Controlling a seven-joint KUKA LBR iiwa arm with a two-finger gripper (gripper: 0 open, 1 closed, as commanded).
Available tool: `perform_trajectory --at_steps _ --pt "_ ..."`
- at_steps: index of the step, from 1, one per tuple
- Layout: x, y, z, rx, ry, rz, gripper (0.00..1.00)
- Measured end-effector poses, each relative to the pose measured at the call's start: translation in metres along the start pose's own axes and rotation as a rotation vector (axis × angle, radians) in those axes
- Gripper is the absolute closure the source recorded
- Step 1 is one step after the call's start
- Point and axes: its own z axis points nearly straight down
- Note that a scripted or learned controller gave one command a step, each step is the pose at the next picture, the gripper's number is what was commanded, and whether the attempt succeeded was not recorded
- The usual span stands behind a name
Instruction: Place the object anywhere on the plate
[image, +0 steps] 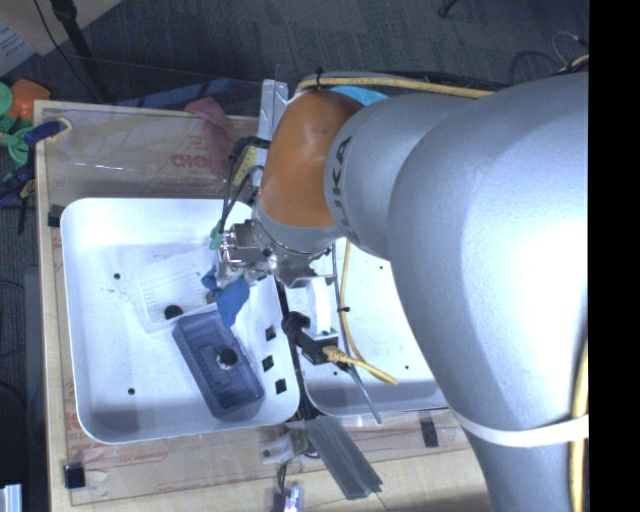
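A small blue object (231, 299) sits just under my gripper (236, 266), over the right part of the left bin (90, 300). How the gripper stands on the object is hidden by the wrist. Directly below lies a dark blue-grey rectangular plate (218, 366) with a black spot in its middle, set at a slant on the bin floor. To the left of the gripper rests a clear plastic tray (165, 283), with a small black thing (172, 312) at its lower edge.
My arm (450, 230) covers most of the right bin (400, 395). Several small black squares (270, 360) dot the left bin's right side. Green and pink items (15, 130) lie outside the bench at the top left.
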Motion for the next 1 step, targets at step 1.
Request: perform_trajectory --at_steps 1 --pt "-0.0002 0.0006 -0.0014 -0.003 0.000 0.000 0.00"
